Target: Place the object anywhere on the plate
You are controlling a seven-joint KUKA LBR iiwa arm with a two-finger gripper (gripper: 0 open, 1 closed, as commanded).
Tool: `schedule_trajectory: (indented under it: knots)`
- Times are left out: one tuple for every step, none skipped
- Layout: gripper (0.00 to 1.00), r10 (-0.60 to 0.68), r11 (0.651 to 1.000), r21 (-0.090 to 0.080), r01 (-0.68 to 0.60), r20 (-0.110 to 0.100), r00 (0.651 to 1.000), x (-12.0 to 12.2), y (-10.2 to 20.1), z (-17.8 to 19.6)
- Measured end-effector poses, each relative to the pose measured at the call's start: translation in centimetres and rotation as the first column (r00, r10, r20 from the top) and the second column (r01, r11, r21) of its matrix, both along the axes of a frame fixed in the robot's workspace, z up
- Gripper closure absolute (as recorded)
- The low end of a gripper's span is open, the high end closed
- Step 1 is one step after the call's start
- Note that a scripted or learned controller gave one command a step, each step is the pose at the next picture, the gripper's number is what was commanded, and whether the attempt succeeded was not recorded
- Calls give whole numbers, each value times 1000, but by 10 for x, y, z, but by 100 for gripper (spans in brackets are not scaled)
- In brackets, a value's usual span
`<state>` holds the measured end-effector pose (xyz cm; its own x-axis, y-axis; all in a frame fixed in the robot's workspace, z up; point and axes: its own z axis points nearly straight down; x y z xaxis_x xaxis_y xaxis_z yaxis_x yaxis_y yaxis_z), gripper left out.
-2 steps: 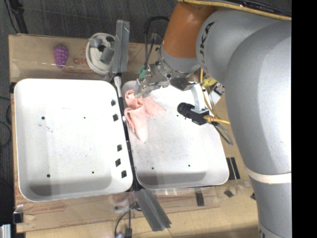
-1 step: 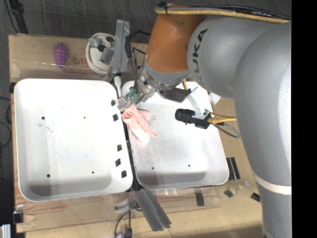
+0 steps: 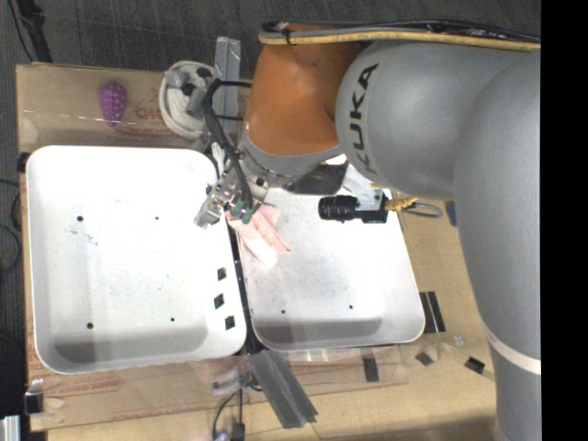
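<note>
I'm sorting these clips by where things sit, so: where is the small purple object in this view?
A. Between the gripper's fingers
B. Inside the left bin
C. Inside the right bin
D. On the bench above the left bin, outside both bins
D: the purple object lies on the brown bench surface beyond the upper rim of the left bin, apart from the gripper.
</note>
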<state>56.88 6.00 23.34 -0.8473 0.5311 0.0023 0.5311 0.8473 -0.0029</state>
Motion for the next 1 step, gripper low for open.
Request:
schedule_trajectory:
  knots:
    - [100,395,919,1,-395,0,919,-15,39,-7]
